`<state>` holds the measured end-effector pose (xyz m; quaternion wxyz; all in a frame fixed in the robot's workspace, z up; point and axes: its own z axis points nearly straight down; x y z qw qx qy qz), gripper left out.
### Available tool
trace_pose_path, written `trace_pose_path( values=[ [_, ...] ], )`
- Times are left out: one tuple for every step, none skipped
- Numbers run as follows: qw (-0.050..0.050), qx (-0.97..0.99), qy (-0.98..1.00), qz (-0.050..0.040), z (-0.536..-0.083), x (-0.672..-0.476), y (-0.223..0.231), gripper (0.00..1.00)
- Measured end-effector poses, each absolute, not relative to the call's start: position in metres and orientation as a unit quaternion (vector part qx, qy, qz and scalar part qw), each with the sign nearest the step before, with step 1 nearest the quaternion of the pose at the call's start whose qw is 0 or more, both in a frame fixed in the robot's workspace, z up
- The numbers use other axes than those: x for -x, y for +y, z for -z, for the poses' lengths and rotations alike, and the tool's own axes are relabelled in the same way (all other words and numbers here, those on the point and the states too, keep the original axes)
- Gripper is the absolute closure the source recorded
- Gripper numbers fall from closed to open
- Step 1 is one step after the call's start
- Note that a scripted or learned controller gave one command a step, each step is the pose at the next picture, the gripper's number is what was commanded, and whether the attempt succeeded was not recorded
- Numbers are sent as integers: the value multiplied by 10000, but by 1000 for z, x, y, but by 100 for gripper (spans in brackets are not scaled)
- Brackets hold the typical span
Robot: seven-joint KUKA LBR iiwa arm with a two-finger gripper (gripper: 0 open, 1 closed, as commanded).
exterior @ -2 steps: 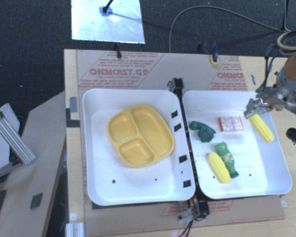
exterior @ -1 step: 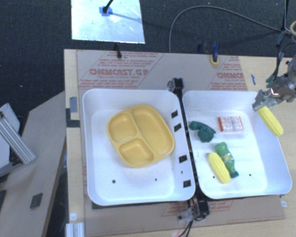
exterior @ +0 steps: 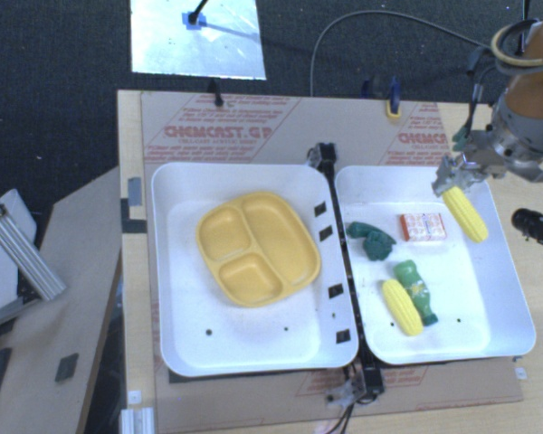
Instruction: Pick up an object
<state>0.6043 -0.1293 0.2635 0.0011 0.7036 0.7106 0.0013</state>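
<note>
My gripper (exterior: 452,182) is over the far right part of the right bin (exterior: 502,333). It is shut on the upper end of a yellow corn cob (exterior: 468,215), which slants down and to the right from the fingers. Lower in the same bin lie a second yellow corn cob (exterior: 402,307) and a green bottle (exterior: 417,291) side by side. A dark green lump (exterior: 371,240) and a small red and white box (exterior: 423,227) lie nearer the bin's middle.
The left bin (exterior: 176,333) holds a yellow divided plate (exterior: 258,247). A black divider with clips (exterior: 337,242) runs between the two bins. A shiny metal sheet (exterior: 197,25) lies behind the bench.
</note>
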Motion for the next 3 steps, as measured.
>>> trace_pose_path(
  values=[
    [3,-7038,7104,-10,-249,-609,-83,100],
    [0,-7035,7107,-12,-240,-604,-35,100],
    [-6,-7035,7107,-9,-226,-606,18,100]
  ],
)
